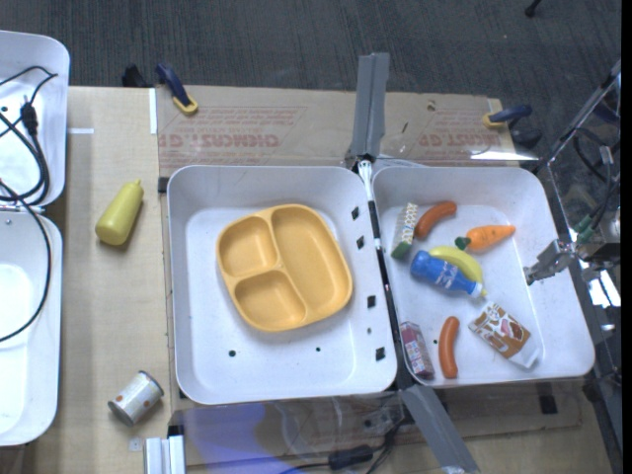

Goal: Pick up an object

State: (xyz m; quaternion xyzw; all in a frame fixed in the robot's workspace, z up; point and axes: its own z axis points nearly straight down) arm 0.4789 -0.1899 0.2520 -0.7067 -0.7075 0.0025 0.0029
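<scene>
Looking down on the bench at a slant, two shallow white bins sit side by side. The left bin [188, 265] holds a yellow divided plate [284, 266] with three compartments, lying flat near its middle.

The right bin [553, 225] holds the loose objects. Near its top are a sausage [434, 218], lying at an angle, and just left of it a small striped packet [406, 227]. To the right is a toy carrot [487, 236], its green end pointing left. Below these, a blue bottle [443, 273] lies on its side with a banana [458, 261] touching its upper edge. Towards the front edge are a dark snack bar [417, 350], a second sausage [449, 346] just beside it, and a brown and white pouch [505, 335] lying tilted to the right of that.

The gripper [546, 265] hangs at the right bin's far right side, near the rim, well apart from the bottle and above the pouch. It is small and partly lost against the metal frame, so I cannot tell how it is set or whether it has anything.

Outside the bins, on the bench to the left, a yellow mustard bottle [119, 213] lies on its side, and a small tin can [134, 396] lies near the front edge. A blue clamp [175, 88] sits on the cardboard behind the bins.
</scene>
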